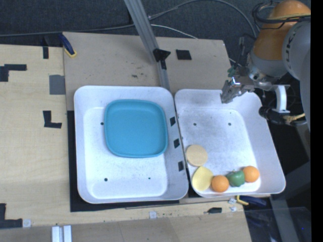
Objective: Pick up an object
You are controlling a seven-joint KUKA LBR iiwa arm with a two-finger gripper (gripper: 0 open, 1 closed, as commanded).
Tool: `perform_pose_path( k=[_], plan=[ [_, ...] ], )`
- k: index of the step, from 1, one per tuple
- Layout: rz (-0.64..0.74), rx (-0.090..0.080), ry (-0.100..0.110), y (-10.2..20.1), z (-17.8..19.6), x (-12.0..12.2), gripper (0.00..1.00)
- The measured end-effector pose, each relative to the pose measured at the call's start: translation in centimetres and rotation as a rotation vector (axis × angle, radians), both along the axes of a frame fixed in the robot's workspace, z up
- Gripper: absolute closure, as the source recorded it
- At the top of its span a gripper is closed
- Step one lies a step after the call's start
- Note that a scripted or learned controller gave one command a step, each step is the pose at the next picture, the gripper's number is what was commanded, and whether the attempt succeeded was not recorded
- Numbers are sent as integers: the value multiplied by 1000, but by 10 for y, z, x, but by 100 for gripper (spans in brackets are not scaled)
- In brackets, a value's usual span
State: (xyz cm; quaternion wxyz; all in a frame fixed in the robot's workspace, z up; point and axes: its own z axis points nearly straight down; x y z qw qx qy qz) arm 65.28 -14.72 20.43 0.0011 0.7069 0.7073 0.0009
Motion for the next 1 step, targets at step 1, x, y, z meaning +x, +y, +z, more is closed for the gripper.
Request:
perform_pose_path(
  k=[1],
  plan=[
    [3, 1, 3, 43, 1, 0, 100]
  ],
)
